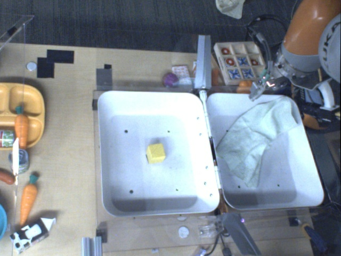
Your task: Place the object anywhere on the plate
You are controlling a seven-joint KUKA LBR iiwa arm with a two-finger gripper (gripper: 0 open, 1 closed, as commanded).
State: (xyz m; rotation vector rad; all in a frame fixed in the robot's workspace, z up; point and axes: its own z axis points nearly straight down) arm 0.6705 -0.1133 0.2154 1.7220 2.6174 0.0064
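Robot lab or test bench, not a home. Pale wooden bench [69,196] on dark carpet [133,9] along the top of the frame. Two shallow white bins [122,196] clamped side by side at centre, metal divider [202,63] between them. Grey-and-orange robot arm [311,28] at upper right, cables trailing. Toy props at left edge: plastic carrots [26,196], yellow divided tray [32,103]. Tic-tac-toe board [240,62] at top centre-right. Black tape marks [53,60] at upper left.
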